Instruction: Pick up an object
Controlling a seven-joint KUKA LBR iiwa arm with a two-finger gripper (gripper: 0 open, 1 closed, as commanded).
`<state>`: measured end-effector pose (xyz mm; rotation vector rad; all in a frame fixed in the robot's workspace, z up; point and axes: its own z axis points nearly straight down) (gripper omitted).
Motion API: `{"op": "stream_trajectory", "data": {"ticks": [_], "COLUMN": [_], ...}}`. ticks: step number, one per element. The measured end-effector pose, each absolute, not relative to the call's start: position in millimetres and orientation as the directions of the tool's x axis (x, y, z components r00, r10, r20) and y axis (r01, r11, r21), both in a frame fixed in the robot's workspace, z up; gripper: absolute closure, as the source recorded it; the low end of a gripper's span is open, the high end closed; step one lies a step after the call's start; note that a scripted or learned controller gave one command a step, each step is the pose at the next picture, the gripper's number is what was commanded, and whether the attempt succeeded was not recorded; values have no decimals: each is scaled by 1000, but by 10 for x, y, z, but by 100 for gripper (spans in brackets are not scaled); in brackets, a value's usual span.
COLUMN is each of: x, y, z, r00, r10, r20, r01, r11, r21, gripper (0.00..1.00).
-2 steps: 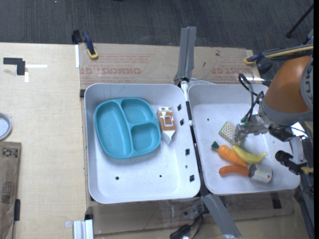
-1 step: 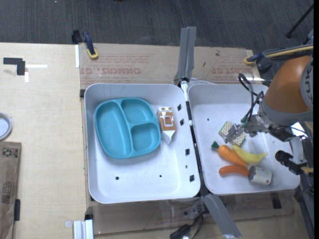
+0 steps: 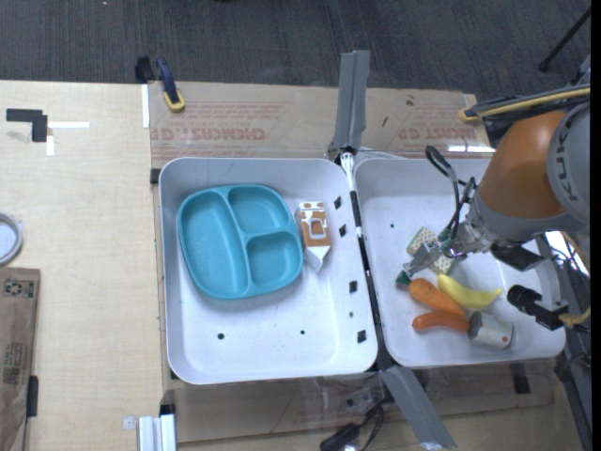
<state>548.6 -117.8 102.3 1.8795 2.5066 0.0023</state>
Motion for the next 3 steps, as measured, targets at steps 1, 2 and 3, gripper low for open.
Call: {"op": "stream_trajectory", "data": {"ticks": [1, 2, 3], "x": [5500, 5499, 5304], "y": [-1197, -1197, -1050], "z": [1123, 1123, 909], "r00": [-276, -277, -149], "r10": [961, 961, 989], "r20": [-10, -10, 1], "r01": [961, 961, 989], "r11": [276, 277, 149], "r21": [10, 10, -3], "gripper": [100, 0, 0]}}
